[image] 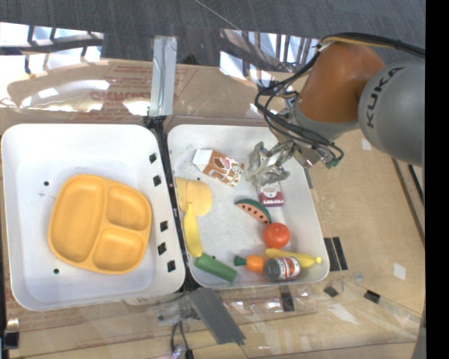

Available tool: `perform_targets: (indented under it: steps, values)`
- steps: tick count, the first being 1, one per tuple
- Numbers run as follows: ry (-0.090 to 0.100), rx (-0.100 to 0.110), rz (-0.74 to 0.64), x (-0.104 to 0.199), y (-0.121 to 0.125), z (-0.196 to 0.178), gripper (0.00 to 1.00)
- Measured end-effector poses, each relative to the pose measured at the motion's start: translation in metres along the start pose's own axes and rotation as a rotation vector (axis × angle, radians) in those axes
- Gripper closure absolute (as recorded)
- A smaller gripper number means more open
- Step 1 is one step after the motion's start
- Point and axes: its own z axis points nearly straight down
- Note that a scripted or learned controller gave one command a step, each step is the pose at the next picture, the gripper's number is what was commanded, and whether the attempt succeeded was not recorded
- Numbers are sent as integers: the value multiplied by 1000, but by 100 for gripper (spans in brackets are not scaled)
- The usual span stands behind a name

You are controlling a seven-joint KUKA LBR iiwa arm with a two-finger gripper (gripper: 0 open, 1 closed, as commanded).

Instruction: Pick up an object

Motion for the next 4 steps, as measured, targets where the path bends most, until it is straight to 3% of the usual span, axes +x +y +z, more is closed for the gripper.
perform_targets:
  steps: [1, 2, 3, 4]
  values:
    - [-5, 5, -279, -21, -11, -14, 100]
    - [-5, 6, -549, -20, -11, -16, 100]
    - [-2, 4, -996, -15, -9, -6, 100]
    - [-4, 7, -844, -16, -11, -78, 100]
